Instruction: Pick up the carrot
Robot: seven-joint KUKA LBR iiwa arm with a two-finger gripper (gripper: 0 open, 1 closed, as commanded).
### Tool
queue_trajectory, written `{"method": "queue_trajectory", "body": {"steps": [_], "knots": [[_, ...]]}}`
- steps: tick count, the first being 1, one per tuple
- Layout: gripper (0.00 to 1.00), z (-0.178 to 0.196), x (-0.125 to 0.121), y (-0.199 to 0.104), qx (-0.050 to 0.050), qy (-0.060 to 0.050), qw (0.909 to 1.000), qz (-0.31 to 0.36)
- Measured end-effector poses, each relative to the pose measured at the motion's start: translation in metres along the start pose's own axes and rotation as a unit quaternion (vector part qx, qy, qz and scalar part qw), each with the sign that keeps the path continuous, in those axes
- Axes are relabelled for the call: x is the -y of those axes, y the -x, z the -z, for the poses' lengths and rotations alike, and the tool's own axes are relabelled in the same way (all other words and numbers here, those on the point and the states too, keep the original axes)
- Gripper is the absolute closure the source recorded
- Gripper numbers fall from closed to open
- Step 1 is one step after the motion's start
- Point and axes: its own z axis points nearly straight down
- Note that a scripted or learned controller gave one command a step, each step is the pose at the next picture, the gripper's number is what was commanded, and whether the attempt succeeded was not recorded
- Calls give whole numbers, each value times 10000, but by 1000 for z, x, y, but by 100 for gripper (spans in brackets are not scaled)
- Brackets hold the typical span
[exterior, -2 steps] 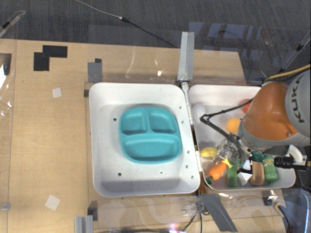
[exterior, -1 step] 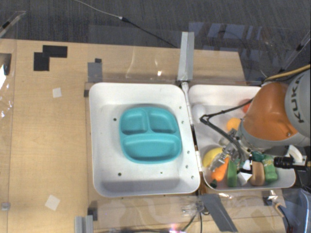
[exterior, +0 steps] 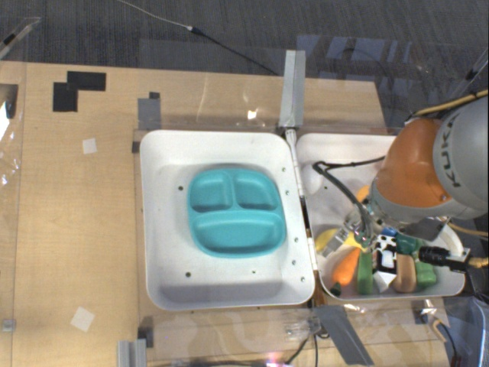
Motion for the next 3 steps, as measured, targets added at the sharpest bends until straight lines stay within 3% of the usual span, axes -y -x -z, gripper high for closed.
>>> {"method": "queue_trajectory", "body": {"steps": [1,2,3], "knots": [[0,0,10,2,7,22,9972,-750],[0,0,10,2,8,21,9972,-749],[0,0,19,-3,4,22,9739,-2268]]}}
